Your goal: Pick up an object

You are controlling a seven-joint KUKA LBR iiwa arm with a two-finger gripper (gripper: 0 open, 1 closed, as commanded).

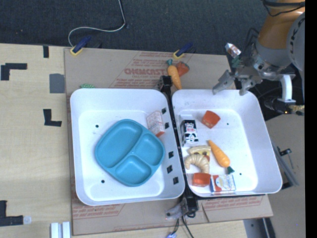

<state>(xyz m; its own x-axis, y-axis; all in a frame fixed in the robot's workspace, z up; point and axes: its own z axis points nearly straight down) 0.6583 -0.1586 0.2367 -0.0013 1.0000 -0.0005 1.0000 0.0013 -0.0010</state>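
Observation:
My gripper [231, 89] hangs over the far rim of the right bin [265, 148], open, with nothing between its fingers [220, 86]. Below it in that bin lie a red block [211, 118], a black-and-white carton [188, 131], a croissant [199, 157], an orange carrot [219, 153], a red piece [201, 179] and a white carton with red and blue print [223, 183]. The red block is the nearest of these to the gripper, a little towards the near left.
The left bin [84, 133] holds a blue divided plate [130, 151] and a small pink-and-white carton [156, 122]. A second carrot [173, 76] and a red item [182, 69] lie on the cardboard behind the bins. Clamps [79, 46] and a cable [118, 14] sit further back.

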